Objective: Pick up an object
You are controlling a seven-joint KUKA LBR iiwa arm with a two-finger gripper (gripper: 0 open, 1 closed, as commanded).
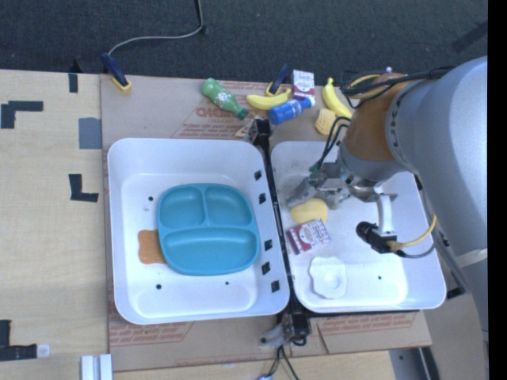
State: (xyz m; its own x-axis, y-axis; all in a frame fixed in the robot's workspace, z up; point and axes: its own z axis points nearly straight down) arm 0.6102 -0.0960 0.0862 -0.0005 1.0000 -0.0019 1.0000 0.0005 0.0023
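My gripper (317, 194) is low in the right bin (412, 291), near its back left part, with its fingers spread open. A yellow lump of toy food (309, 210) lies just below the fingertips, touching or almost touching them, and nothing is held between them. A red and white packet (311, 234) lies in front of the lump. Nearer the front of this bin sits a white lumpy object (327, 278). In the left bin (127, 291) a blue divided plate (208, 228) rests partly over a tan flat piece (147, 246).
Behind the bins on the cardboard lie a green bottle (222, 97), a banana (268, 99), a blue bottle (287, 111), a small red and white box (303, 81), a second banana (337, 101) and a yellow block (325, 121). The arm's grey body (444, 133) covers the right bin's back right.
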